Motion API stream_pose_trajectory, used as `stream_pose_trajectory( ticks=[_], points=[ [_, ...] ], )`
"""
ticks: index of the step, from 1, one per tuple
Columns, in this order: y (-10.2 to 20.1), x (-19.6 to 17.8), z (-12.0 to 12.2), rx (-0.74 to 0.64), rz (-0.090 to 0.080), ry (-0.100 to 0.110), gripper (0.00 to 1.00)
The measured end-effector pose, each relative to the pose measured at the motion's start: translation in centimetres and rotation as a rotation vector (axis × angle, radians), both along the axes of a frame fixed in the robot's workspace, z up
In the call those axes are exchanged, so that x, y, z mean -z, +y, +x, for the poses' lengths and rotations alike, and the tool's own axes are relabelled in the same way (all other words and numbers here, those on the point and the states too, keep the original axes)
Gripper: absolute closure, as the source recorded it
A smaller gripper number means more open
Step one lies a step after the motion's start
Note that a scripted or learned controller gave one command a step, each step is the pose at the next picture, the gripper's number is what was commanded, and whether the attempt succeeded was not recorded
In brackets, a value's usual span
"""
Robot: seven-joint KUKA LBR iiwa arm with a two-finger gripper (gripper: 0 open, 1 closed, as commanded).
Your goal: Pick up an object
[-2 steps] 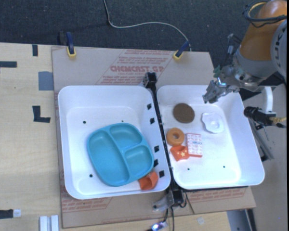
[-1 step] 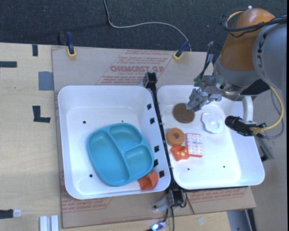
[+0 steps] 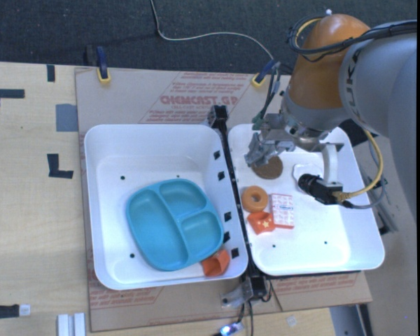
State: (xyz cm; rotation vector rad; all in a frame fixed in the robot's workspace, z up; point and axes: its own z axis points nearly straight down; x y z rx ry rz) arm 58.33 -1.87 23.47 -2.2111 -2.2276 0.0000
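In the right bin [image 3: 336,247] lie a brown round disc [image 3: 269,168], a glazed doughnut [image 3: 255,199], an orange-red block [image 3: 261,222] and a small white card with red print [image 3: 282,211]. My gripper [image 3: 262,157] hangs low over the disc's left part, its fingers pointing down at the bin floor. The disc is partly hidden behind the fingers. Whether anything sits between the fingers cannot be made out.
The left bin [image 3: 112,152] holds a blue divided plate [image 3: 175,222] and an orange piece [image 3: 216,263] at its front right corner. A black divider [image 3: 227,170] runs between the bins. A black cable end [image 3: 320,189] hangs off the arm above the right bin.
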Motion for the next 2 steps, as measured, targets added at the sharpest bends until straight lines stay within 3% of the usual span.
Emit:
stream_pose_trajectory(
  ticks=[2],
  points=[
    [11.5,-0.3,-2.8,-0.001,0.000,0.001,1.00]
  ],
)
